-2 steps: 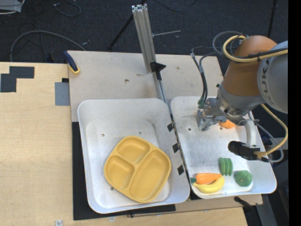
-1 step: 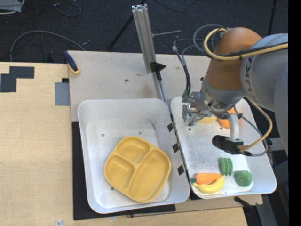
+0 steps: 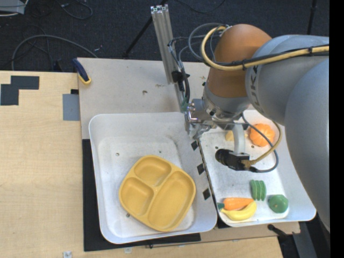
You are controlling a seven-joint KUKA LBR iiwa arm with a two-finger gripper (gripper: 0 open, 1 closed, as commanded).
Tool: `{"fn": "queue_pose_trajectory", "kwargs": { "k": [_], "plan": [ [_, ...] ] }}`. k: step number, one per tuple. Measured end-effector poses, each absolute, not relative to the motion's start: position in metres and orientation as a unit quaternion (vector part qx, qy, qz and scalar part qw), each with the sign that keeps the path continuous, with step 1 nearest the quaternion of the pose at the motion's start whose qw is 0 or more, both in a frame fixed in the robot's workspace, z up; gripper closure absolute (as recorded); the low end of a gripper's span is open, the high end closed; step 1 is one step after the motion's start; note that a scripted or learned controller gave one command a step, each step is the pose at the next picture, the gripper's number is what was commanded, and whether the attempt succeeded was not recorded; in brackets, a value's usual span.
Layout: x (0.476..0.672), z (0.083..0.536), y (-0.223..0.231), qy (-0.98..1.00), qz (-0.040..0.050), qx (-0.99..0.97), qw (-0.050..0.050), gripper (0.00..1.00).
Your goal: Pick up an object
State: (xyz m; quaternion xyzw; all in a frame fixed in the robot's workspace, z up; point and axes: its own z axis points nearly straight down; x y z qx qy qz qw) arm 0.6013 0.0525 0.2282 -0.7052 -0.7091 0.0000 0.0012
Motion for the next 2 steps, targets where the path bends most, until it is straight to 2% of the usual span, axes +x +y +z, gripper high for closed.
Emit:
{"fn": "queue_pose_trajectory", "kwargs": {
  "k": [1,2],
  "plan": [
    [0.6188,0.2180,0.1061,-0.709,0.0005,-0.706,0.001,1.00],
    [0.6179,0.2186,0.1045,-0.708,0.0014,-0.706,0.001,0.00]
  ]
}}
